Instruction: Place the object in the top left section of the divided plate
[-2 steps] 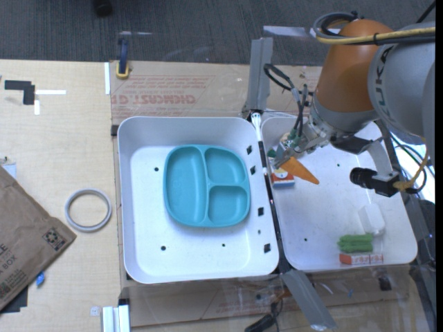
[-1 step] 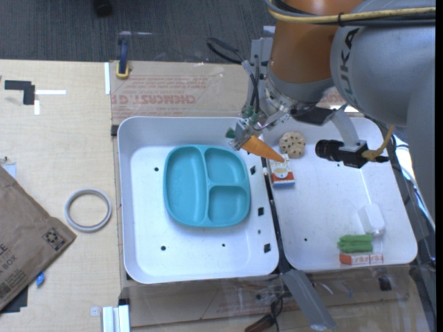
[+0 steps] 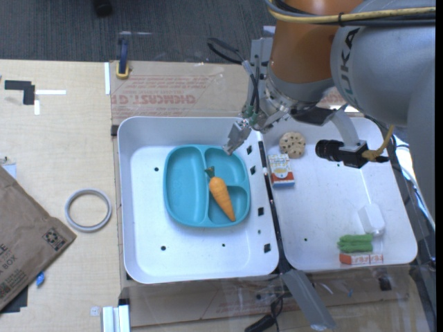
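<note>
Carrot (image 3: 221, 195) lies in plate (image 3: 185, 189) right sections, not clearly top left. Hand (image 3: 235, 138) above plate's far edge w/ nothing in it; open/closed can't tell. Risk: task left unfinished.

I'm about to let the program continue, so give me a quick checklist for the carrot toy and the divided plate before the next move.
1. Orange carrot toy inside the teal divided plate: ok.
2. Carrot in the top left section: not ok; it lies on the plate's right side, across the lower right compartment.
3. Plate sits flat in the left white bin: ok.
4. Gripper clear of the carrot: ok, it hangs over the plate's top right edge.
5. Anything held between the fingers: cannot tell.
6. Round cookie and small carton lie in the right bin, off the plate: ok.
</note>
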Controlling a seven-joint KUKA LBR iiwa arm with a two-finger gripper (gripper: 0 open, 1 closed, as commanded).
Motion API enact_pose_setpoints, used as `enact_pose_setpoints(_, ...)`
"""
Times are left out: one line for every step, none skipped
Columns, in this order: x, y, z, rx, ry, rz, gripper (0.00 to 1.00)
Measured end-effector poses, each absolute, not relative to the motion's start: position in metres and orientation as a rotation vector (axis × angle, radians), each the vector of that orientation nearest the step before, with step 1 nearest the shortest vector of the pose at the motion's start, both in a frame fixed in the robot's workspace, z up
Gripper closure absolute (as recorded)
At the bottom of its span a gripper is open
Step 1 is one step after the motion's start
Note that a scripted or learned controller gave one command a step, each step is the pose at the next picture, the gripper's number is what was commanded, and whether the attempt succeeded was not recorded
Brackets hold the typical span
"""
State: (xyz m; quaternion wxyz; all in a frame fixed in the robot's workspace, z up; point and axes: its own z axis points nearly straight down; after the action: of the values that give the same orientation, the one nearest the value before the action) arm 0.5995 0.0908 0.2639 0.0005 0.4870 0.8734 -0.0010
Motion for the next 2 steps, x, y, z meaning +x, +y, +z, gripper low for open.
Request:
enact_pose_setpoints(0.6191, 0.1431, 0.1156, 1.769, 2.596, -0.004, 0.00)
enact_pose_setpoints(0.6197, 0.1420, 0.1250, 1.766, 2.596, -0.007, 1.00)
